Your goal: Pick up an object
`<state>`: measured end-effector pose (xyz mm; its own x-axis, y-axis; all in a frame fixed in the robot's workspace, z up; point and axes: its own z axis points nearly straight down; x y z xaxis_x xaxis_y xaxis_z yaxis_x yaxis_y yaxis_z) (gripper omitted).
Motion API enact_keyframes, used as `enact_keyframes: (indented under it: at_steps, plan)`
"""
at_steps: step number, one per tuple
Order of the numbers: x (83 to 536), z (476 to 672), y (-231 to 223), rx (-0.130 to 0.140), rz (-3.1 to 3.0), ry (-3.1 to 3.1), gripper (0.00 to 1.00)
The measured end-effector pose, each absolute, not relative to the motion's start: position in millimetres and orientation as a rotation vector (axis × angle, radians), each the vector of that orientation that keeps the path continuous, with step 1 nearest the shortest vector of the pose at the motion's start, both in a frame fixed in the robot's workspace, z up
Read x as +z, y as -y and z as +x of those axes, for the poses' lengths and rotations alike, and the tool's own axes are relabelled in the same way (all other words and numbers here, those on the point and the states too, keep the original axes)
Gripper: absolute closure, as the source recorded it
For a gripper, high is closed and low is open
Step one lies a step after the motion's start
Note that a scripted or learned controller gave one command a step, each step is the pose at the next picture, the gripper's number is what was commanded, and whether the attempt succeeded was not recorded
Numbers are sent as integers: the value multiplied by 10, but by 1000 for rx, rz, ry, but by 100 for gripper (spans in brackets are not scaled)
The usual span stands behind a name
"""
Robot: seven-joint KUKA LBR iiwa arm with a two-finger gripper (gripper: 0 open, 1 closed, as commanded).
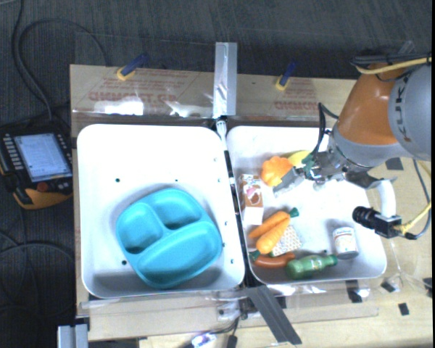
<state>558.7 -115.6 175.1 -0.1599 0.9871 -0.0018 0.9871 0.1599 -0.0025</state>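
The right bin (362,209) holds several toy foods. An orange pepper (275,169) lies at its upper left with a yellow piece (299,156) just behind it. A small printed box (252,192) stands by the divider. Below it lie a carrot (270,225), a white patterned wedge (286,241), a red sausage (268,262) and a green bottle (312,264). A small can (343,241) stands at the lower right. My gripper (302,176) hangs low in this bin, right beside the pepper and the yellow piece. I see nothing lifted in it.
The left bin (101,158) holds a blue divided plate (168,234). A black camera unit (375,221) juts over the right bin's right rim. A teach pendant (32,162) lies on the floor at the left, with cables around it.
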Motion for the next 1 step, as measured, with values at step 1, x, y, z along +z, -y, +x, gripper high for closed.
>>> enact_keyframes:
  at_steps: [1]
  plan:
    - [1835,5590,1146,4,-2033,2392,100]
